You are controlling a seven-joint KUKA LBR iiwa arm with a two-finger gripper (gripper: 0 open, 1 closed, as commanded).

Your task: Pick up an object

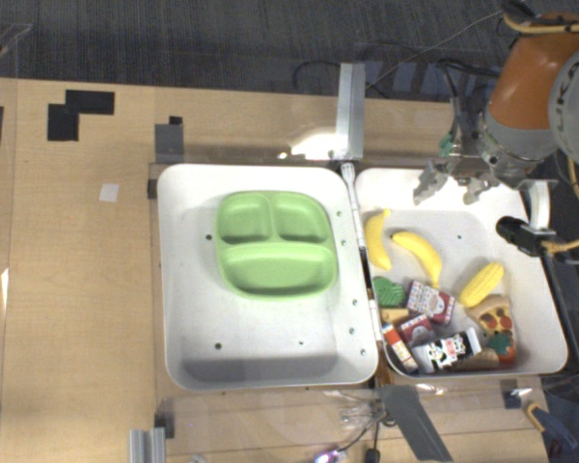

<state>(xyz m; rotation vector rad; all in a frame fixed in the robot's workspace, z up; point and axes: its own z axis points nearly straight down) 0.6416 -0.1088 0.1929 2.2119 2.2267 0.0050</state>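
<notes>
- Your gripper (454,187) hangs over the far end of the right bin (545,355), jaws spread, nothing between them.
- Closest target: the banana (417,253), just nearward and slightly left of the jaws.
- Its long axis runs diagonally, far-left to near-right.
- Yellow, curved, smooth; lying flat, apart from the near-side clutter.

arm (550,75) cut off at right edge, small packets (434,340) heaped, labels too small to read
</notes>
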